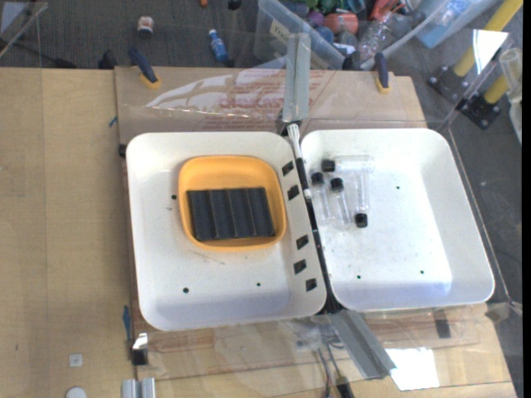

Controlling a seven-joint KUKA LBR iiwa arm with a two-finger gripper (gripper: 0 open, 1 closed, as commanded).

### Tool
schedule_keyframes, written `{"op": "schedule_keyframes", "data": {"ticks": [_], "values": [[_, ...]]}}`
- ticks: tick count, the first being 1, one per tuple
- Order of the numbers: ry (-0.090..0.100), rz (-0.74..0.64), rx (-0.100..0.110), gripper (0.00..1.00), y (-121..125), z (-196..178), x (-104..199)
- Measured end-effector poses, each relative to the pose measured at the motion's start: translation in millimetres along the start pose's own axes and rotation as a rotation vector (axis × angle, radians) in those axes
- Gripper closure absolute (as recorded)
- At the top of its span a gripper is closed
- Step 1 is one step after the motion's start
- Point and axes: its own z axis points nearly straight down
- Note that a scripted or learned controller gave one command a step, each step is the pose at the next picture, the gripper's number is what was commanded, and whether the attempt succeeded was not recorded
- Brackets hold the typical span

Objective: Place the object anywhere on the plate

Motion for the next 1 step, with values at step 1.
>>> {"op": "schedule_keyframes", "data": {"ticks": [1], "values": [[-0.002, -0.457, -0.002, 1.00, -1.3, 0.5, -6.6]]}}
